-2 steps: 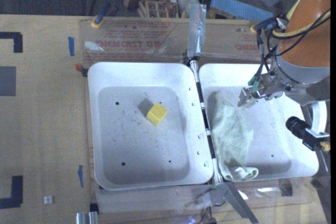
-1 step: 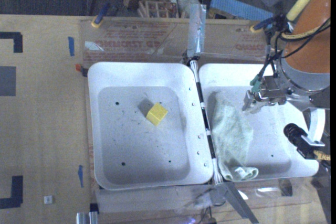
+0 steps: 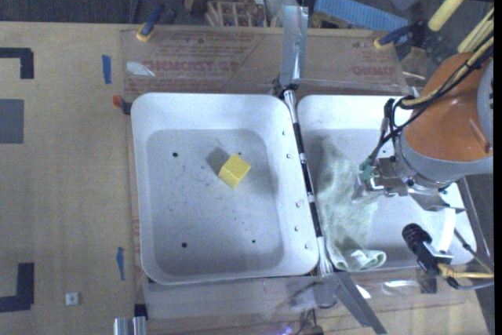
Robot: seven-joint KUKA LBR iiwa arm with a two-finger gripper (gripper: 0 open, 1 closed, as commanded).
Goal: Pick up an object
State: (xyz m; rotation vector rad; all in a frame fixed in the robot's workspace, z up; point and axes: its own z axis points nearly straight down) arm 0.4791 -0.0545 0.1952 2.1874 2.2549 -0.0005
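We see a small yellow block lying near the middle of the left bin, alone on its speckled floor. In the right bin a pale greenish cloth is crumpled along the left wall, reaching down to the near corner. Our hand hangs over that cloth's right edge; whether it is clenched or released we cannot tell. Both bins sit on the wooden counter.

yellow block | small cube, turned cornerwise, flat near middle of my left bin | pale green cloth | crumpled along right bin's left side
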